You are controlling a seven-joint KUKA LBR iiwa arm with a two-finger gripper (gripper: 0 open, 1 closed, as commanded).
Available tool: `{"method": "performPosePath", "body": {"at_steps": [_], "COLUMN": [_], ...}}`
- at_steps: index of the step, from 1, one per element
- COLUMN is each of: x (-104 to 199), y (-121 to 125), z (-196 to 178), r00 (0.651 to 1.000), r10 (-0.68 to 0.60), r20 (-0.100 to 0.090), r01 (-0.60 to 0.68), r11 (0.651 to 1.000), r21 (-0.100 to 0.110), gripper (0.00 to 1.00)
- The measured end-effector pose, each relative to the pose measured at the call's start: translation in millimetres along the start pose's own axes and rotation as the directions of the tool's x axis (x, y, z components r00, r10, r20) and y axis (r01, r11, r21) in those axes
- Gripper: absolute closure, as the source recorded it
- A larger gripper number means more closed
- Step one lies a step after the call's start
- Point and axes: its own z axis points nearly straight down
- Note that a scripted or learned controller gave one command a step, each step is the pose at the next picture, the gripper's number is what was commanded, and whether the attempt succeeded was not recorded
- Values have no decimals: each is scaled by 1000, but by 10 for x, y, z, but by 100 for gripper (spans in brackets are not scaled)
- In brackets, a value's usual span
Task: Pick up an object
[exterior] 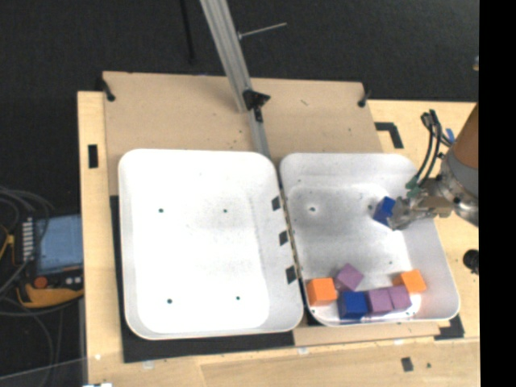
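My gripper (395, 213) reaches in from the right over the right bin (339, 172), in its right middle part. A small blue block (384, 210) sits at the fingertips, and the fingers are shut on it. Along the bin's front edge lie several more blocks: an orange one (322, 290), a purple one (349, 277), a blue one (353, 305), two purple ones (380, 301) (399, 297) and another orange one (413, 280).
The left bin (133, 216) lies beside the right one. A slanted metal rail (230, 47) runs from the top down to the gap between the bins. A cable box (48, 252) sits off the bench at the left.
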Motion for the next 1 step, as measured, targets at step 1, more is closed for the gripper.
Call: {"method": "performPosePath", "body": {"at_steps": [1], "x": [-15], "y": [19], "z": [-517], "r00": [1000], "r10": [0], "r20": [0], "r01": [0], "r11": [1000], "r21": [0], "gripper": [100]}}
